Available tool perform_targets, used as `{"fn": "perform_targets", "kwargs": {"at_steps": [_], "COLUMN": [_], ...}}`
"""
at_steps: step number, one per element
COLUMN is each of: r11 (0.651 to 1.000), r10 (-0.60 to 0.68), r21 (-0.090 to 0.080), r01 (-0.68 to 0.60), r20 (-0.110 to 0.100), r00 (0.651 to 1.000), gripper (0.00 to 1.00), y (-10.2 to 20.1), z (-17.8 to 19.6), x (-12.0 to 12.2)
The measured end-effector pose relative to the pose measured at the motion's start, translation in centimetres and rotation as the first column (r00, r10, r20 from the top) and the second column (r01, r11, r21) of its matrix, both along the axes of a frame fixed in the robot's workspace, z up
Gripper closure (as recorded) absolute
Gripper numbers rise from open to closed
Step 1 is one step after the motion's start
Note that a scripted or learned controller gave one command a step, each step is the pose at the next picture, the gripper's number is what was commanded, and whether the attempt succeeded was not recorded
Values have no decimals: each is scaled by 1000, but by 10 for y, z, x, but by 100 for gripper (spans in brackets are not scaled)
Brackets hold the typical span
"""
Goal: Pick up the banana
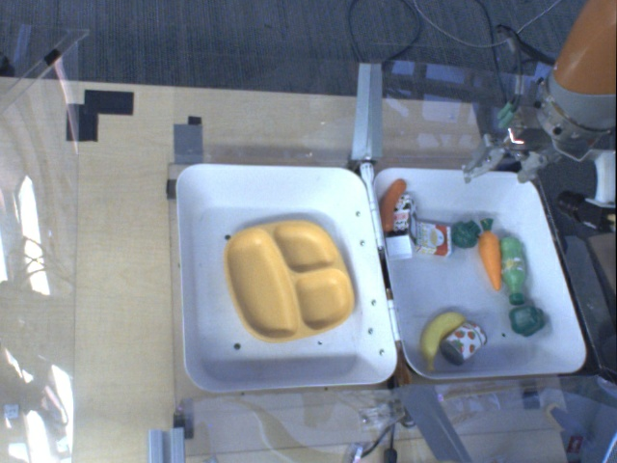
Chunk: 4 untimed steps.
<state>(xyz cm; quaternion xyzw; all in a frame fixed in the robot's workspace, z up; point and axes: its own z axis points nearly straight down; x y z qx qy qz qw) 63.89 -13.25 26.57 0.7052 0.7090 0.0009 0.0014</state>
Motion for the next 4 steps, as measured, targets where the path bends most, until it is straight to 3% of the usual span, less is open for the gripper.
{"fn": "perform_targets", "kwargs": {"at_steps": [1,2,3,4], "r11": [1000,998,948,887], "r10": [4,68,319,463], "r21": [0,1,-4,-8], "r01": [-4,-68,-319,-463], "r20": [2,-2,5,11], "r00": [1000,998,948,886], "gripper": [0,0,0,0], "y": [23,71,-18,42], "z": [-7,-80,-177,-176], "x": [26,-69,-123,-147]}}
